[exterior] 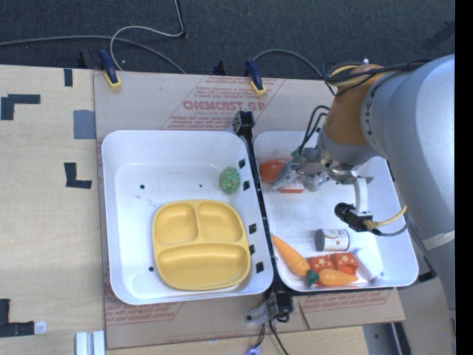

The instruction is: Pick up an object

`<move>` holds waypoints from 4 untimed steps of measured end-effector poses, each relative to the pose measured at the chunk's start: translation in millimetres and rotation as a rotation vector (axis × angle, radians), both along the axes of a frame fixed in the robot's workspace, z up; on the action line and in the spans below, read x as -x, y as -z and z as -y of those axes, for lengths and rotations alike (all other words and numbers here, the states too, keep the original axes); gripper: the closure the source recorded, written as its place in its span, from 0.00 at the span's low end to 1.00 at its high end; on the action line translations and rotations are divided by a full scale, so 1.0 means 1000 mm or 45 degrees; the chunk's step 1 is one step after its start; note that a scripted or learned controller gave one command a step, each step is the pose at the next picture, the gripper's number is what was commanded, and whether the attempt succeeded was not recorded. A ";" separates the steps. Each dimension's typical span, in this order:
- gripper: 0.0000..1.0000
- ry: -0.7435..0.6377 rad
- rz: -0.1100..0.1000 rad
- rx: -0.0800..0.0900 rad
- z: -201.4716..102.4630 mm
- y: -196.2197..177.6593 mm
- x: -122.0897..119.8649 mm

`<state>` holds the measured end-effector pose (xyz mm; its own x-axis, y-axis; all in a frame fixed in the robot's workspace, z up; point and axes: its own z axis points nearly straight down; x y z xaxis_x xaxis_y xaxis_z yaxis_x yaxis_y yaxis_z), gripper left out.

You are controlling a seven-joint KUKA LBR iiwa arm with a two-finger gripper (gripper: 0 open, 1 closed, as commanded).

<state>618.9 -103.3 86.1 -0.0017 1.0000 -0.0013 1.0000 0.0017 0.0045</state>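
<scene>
My gripper (294,174) is low over the far left part of the right bin (399,261), on the grey arm with its orange band (347,120). A red-orange tomato-like piece (270,170) lies just left of the gripper, close to the divider, and it may be touching the gripper. A thin red strip (291,190) shows just below the gripper. Nearer the front of this bin lie an orange carrot (289,255), a small white-and-red can (332,239), a red block (332,262) and an orange piece (336,277).
The left bin (118,198) holds a yellow divided plate (200,244) and a green ball (230,180) near the divider. A black cable connector (352,215) hangs off the wrist over the right bin. Blue clamps (111,69) hold the cardboard at the back.
</scene>
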 end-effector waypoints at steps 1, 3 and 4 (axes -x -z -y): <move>0.00 -0.003 -0.062 0.005 0.007 0.003 -0.036; 1.00 0.002 -0.071 0.013 0.002 -0.007 -0.039; 1.00 0.000 -0.005 -0.001 -0.029 -0.099 0.010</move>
